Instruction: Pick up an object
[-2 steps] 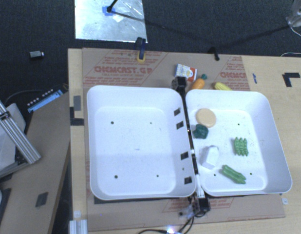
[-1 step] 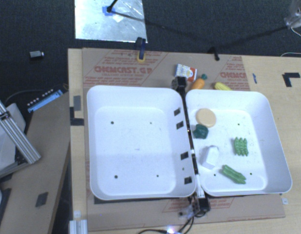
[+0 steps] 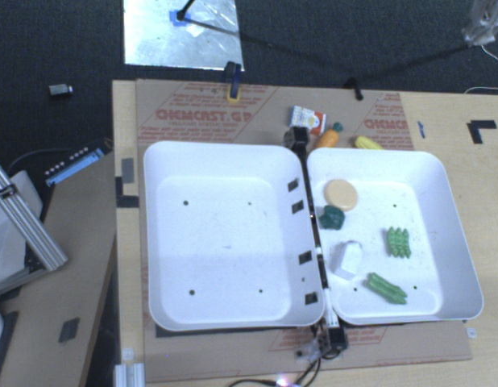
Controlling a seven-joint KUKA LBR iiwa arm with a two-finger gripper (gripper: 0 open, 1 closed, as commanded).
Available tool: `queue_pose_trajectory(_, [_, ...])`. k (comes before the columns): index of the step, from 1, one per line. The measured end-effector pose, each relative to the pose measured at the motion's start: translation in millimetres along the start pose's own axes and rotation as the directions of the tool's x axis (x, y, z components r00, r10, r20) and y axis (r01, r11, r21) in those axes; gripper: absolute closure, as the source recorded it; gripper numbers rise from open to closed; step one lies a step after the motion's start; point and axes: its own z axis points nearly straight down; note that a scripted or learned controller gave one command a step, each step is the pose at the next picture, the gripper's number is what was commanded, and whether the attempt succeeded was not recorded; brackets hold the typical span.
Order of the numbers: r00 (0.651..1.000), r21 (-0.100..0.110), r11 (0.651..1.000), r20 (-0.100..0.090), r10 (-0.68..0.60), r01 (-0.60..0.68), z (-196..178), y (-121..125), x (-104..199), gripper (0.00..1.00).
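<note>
The right bin (image 3: 442,185) holds several small objects. A tan round disc (image 3: 341,193) lies near its back left, with a dark teal lump (image 3: 332,218) just in front of it. A white block (image 3: 346,258) rests by the left wall. A ridged green piece (image 3: 398,242) sits toward the right, and a green pod (image 3: 386,288) lies near the front. The left bin (image 3: 225,156) stands beside it, and the two share a hinged middle edge.
Behind the bins on the cardboard lie a white and red packet (image 3: 305,118), an orange carrot toy (image 3: 327,139) and a yellow piece (image 3: 367,143). A shiny metal sheet (image 3: 183,21) lies on the floor at the back. An aluminium frame (image 3: 23,224) stands at the left. A pale blurred shape (image 3: 484,18) sits at the top right corner.
</note>
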Motion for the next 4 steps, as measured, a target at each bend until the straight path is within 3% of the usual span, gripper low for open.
queue_pose_trajectory(4, [1.000,0.001,1.000,0.001,0.001,-0.001,0.2,-0.1,2.2,1.00])
